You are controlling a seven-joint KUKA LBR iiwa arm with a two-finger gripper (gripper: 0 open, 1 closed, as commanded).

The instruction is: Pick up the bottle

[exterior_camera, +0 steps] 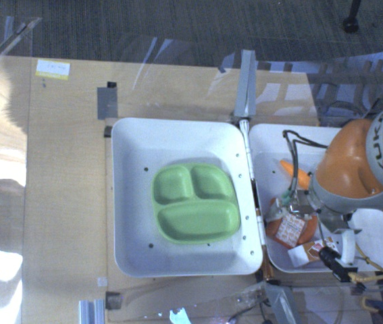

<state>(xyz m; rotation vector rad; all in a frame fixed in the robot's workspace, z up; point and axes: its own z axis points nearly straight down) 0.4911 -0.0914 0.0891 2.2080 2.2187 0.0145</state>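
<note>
Surroundings: I see two shallow white bins side by side on a pale wood bench [63, 181]; the left bin [130, 154] holds a green divided tray [195, 202], the right bin [265, 140] is crowded with small things.
Obstruction: the arm [353, 164] reaches in from the right and covers much of the right bin, its orange band sitting over the clutter.
Gripper: I place it low in the right bin [298, 208], under the wrist; I cannot tell how it stands.
Bottle: I cannot pick it out for certain. A reddish-brown item with a white label [290, 229] lies near the right bin's front left, just beside the gripper, and may be it.
Other things: an orange piece [294, 172] lies behind the gripper; a black cable [296, 140] loops above it.
Writing: grey letters "KU" show on the arm's pale casing [380, 155]; the label's print is too small for me to read. A yellow-edged sticker [53, 68] sits on the bench, unreadable.
Materials: the tray is smooth matte plastic with three rounded compartments; the bins have rounded corners.
</note>
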